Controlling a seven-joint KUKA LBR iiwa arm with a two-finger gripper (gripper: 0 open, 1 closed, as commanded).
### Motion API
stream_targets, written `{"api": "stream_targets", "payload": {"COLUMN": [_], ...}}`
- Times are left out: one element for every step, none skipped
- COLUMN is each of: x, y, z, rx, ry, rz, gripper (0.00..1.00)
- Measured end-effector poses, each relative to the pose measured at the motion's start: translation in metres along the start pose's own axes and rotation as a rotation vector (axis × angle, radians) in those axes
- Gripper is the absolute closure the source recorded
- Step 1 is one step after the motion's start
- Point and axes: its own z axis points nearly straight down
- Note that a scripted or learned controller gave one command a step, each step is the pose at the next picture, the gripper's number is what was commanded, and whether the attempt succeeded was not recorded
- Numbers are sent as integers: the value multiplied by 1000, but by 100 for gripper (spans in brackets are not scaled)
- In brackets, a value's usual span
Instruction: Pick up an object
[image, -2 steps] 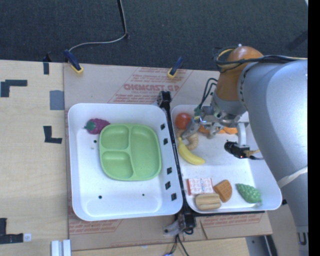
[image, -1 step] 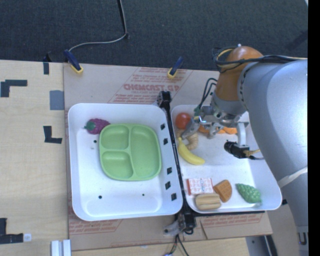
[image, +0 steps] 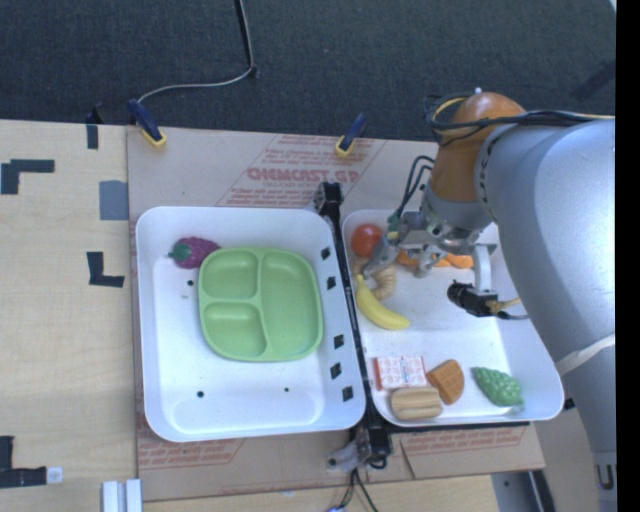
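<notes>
1. Claw (image: 385, 262) is low in the right bin (image: 530, 395), upper-left corner, hanging under the orange wrist band (image: 462, 165).
2. Nearest candidate: banana (image: 380, 308). It sits just below the claw in the view, toward the near edge of the bin, close enough that its upper end looks about level with the fingertips.
3. Banana long axis runs diagonally, upper-left to lower-right. Upper end points at the claw, lower end points toward the bin middle.
4. Red tomato (image: 366, 238) is just above-left of the claw, the other way from the banana. An orange piece (image: 455, 261) lies right of the claw, partly hidden by the wrist.
5. Claw state: I cannot tell. Fingers are a blur of metal and cabling from here, possibly a light object near the tips, not clear enough to call.
6. Nothing visibly between the fingers, so I'd treat the pick as not done.
7. Judgement: to take the banana, shift slightly toward the near edge and close across its short width.
</notes>
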Motion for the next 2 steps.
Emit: {"api": "stream_targets", "payload": {"x": [-3, -2], "y": [1, 1], "z": [0, 0], "rx": [-1, -3], "ry": [6, 3], "rz": [-2, -1], "gripper": [0, 0]}}
